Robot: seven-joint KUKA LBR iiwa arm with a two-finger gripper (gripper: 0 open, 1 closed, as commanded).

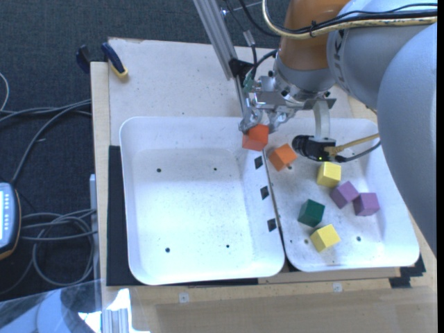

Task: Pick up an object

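One orange-red cube (255, 137) sits pinched in the hand (259, 125) above the bins' shared rim, so lifting clear looks next.

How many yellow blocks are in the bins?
2, both in the right white bin: one yellow block in the middle, another yellow block toward the front. The grey arm might hide more.

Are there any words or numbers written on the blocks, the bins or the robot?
No words or numbers can be read anywhere in this picture.
The blocks, such as the red-orange block under the gripper and the green block, have plain faces.
The small black marks along the edge where the two white bins meet are plain patches, not letters.
The device at the left edge is too blurred to read.
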